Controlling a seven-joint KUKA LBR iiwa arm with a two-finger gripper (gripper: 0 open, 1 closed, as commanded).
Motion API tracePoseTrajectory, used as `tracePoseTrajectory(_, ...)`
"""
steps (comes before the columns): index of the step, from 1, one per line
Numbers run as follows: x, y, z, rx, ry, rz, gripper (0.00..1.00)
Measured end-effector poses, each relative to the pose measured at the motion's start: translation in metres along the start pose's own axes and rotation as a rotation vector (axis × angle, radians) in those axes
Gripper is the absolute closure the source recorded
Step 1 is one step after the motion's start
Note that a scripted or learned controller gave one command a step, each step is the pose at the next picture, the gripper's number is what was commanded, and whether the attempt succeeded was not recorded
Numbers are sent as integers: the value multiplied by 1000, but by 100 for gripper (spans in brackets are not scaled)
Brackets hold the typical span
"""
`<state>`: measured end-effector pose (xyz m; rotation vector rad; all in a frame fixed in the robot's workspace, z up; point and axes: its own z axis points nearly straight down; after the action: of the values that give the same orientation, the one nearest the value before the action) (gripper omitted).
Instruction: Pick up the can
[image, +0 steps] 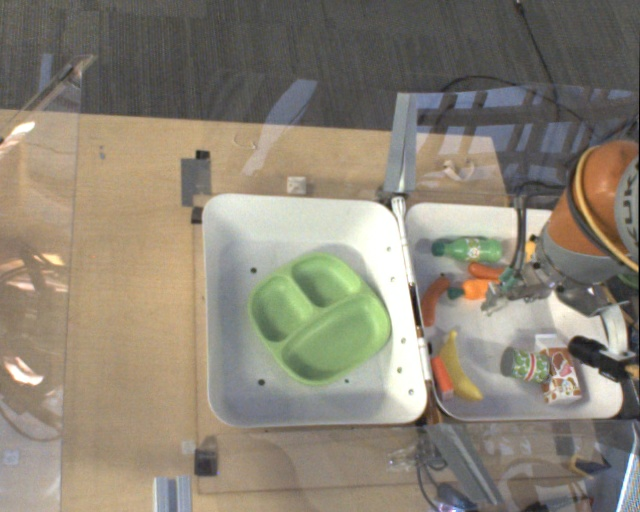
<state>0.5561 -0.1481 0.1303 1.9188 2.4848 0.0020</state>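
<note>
Two-finger metal gripper poised low over the right shallow white bin, fingers close together with nothing seen between them.

Just beside the fingertips, on their far-from-arm side: a small orange carrot-like piece, with a second orange piece just above it. Farther up from the fingers: a green plastic bottle with a yellow label, lying on its side. Farther left: a long reddish-orange sausage-shaped toy by the bin's wall. Below the fingers, apart from them: a yellow toy banana, and, more to the arm's side, the short green-and-white can, lying tipped, touching a red-and-white printed carton. Well off to the left: the left shallow white bin holding a lime-green three-compartment plastic plate.
</note>
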Motion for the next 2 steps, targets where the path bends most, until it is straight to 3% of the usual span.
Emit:
tracePoseTrajectory(1,0,0,0,-1,-1,0,0)
tracePoseTrajectory(2,-22,-70,35,-13,-7,61,0)
